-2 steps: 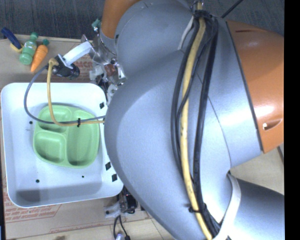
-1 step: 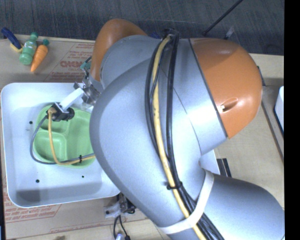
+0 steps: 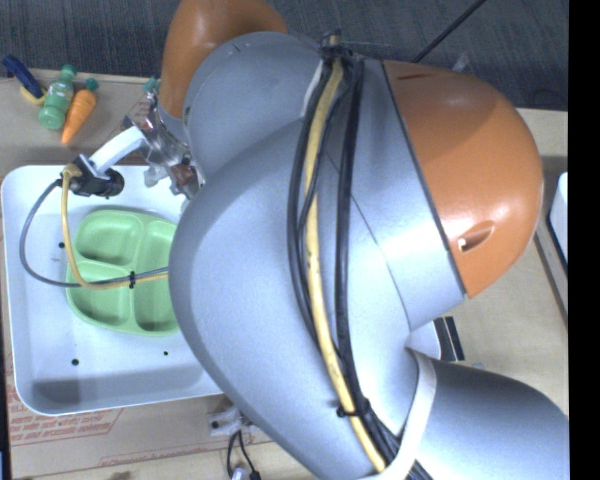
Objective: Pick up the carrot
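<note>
The carrot [image 3: 78, 114], a small orange toy with a green top, lies on the bench beyond the far left corner of the left bin [image 3: 30, 368], outside it. My gripper [image 3: 168, 164] hangs over the far edge of that bin, to the right of the carrot and apart from it. The large grey arm [image 3: 310, 268] with its orange band [image 3: 480, 168] hides most of the gripper, and nothing is seen held in it.
A green divided plate [image 3: 115, 268] lies in the left bin, with a grey and yellow cable [image 3: 65, 258] looping over it. Next to the carrot lie a green toy bottle [image 3: 54, 103] and a blue and yellow item [image 3: 25, 80]. The arm covers the right bin.
</note>
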